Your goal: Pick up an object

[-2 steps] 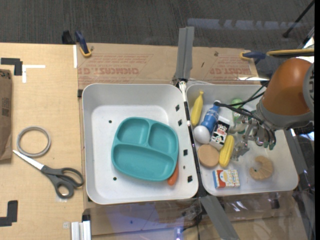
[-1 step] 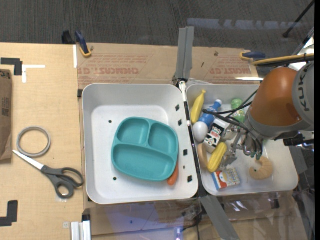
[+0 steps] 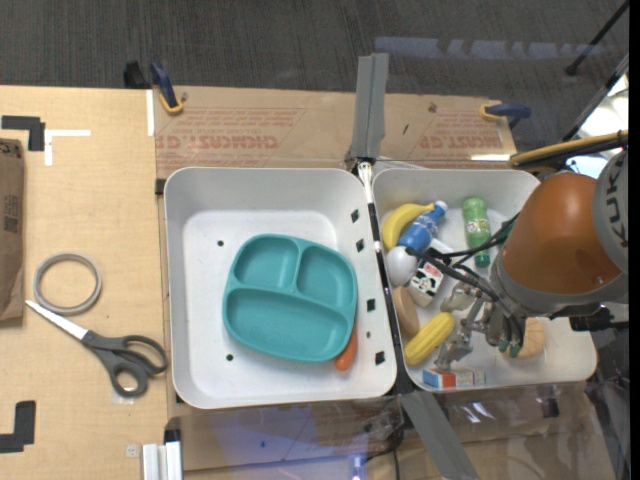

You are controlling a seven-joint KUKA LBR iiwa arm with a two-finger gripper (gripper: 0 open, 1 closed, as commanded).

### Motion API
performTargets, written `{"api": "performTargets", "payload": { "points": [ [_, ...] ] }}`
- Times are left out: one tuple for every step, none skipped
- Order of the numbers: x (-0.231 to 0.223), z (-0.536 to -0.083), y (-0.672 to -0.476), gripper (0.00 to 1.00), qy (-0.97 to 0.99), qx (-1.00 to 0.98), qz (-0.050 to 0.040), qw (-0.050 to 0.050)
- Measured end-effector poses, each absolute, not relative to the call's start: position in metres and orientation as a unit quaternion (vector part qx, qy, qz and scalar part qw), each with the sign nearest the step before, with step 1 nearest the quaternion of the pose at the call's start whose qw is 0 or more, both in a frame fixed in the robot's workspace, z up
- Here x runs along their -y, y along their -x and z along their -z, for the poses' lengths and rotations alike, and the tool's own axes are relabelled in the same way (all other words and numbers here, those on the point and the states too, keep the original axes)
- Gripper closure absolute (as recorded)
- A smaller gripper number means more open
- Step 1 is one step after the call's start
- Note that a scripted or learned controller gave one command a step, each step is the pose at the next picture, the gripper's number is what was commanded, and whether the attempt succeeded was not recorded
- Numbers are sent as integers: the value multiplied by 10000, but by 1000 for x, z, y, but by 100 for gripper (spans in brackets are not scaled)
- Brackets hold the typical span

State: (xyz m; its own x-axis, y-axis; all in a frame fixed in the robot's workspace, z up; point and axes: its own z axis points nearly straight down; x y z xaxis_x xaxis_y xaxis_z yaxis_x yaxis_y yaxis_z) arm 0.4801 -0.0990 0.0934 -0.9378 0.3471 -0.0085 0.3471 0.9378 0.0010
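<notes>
The right bin (image 3: pixel 560 366) holds several small items. Among them are a yellow banana (image 3: pixel 400 220), a blue bottle (image 3: pixel 422 226), a green bottle (image 3: pixel 475 220), a black-and-white block (image 3: pixel 427 281) and a yellow corn-like piece (image 3: pixel 428 336). A flat red-and-blue packet (image 3: pixel 450 378) lies by the front wall. My gripper (image 3: pixel 485 333) hangs low over the front middle of this bin, just right of the yellow piece. A tan lump (image 3: pixel 533 340) lies at its right side. The orange wrist band (image 3: pixel 560 233) hides the bin's right half.
In the left bin (image 3: pixel 190 268) rests a teal divided plate (image 3: pixel 290 298) with an orange carrot-like stick (image 3: pixel 347 353) at its lower right edge. On the cardboard to the left lie scissors (image 3: pixel 110 348) and a tape roll (image 3: pixel 67 281).
</notes>
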Motion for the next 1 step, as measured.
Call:
{"api": "performTargets", "payload": {
  "points": [
    [114, -92, -510, 0, -2082, -9781, 3, 10]
  ]
}}
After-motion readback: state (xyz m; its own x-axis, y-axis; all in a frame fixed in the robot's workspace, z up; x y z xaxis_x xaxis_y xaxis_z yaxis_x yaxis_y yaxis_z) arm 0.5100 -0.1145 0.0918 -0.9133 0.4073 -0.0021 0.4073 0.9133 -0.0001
